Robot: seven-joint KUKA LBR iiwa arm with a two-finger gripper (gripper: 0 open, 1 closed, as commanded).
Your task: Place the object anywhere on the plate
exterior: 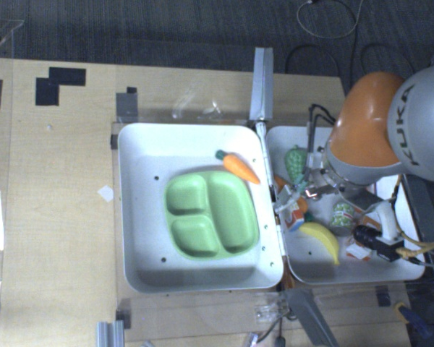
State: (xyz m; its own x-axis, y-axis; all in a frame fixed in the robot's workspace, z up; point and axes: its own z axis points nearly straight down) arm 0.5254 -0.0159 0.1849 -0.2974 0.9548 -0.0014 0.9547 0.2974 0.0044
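1. Spreading out well to the left of the end effector (295, 196), the worktop (50, 194) carries both bins side by side.
2. The arm (376, 121) hangs over the right bin (311, 273), with the end effector low at that bin's left wall.
3. The left bin (141, 266) lies just across that wall from the end effector.
4. The green divided plate (231, 215) sits in it, near the end effector's left; any compartment will serve as a target.
5. A banana (324, 238) lies just to the right of and below the end effector, among clutter that is too small to name.
6. A carrot (241, 167) lies up and to the left of the end effector, against the plate's upper right corner; it looks more beside the rim than on it.
7. Whether the end effector is released, clenched or grasping something, I cannot tell. If it carries the object, it should clear the dividing wall, centre over a compartment and lower before letting go.
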